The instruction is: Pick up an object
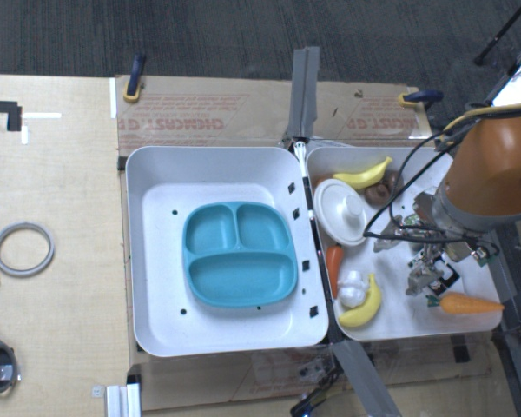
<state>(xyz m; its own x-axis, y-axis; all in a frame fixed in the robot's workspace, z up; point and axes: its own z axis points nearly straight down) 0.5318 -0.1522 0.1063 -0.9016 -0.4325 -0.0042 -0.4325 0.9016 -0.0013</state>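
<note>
Gripper hangs low over the right bin, just beside an orange carrot; whether it grips anything cannot be told. A blue divided plate lies in the left bin.

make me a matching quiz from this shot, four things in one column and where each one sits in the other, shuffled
Things:
1. blue divided plastic plate
2. orange carrot
3. grey tape ring
4. round white lid

Places:
A. on the wooden bench, left of both bins
B. right bin, near its front right corner
C. middle of the left bin
D. right bin, by the wall between the bins

Pairs: 1-C, 2-B, 3-A, 4-D
</note>
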